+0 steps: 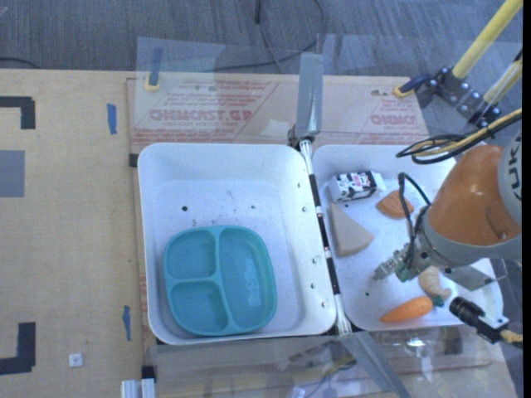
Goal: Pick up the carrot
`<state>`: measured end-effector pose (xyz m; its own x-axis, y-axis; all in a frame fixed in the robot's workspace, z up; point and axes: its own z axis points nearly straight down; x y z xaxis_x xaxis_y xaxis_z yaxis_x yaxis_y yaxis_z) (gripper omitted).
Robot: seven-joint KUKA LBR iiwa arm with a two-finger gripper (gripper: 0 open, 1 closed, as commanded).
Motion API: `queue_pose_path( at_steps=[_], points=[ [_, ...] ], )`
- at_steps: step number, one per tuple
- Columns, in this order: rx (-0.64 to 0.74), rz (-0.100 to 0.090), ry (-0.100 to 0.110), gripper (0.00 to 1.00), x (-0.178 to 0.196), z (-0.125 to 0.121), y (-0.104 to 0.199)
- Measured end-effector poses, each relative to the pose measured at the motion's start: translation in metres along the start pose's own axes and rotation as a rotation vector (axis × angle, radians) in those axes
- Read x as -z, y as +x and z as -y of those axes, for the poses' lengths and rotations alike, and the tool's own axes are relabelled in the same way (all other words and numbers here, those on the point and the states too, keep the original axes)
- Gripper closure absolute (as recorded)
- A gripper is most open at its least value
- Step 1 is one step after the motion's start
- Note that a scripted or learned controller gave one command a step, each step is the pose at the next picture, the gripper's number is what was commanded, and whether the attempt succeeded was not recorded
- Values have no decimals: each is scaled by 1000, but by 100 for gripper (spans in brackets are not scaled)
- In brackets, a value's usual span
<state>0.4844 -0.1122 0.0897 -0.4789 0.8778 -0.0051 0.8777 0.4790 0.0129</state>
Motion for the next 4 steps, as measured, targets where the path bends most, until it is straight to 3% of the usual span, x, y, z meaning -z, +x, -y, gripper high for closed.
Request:
queue_pose_path(
  at_steps=[1, 2, 3, 4],
  points=[
    [45, 1, 6, 100, 1, 2, 2],
    [-204, 1, 5, 100, 0, -1, 8],
    [-162, -4, 13, 100, 94, -47, 93],
    [-666, 0, 16, 100, 94, -26, 56]
  ],
)
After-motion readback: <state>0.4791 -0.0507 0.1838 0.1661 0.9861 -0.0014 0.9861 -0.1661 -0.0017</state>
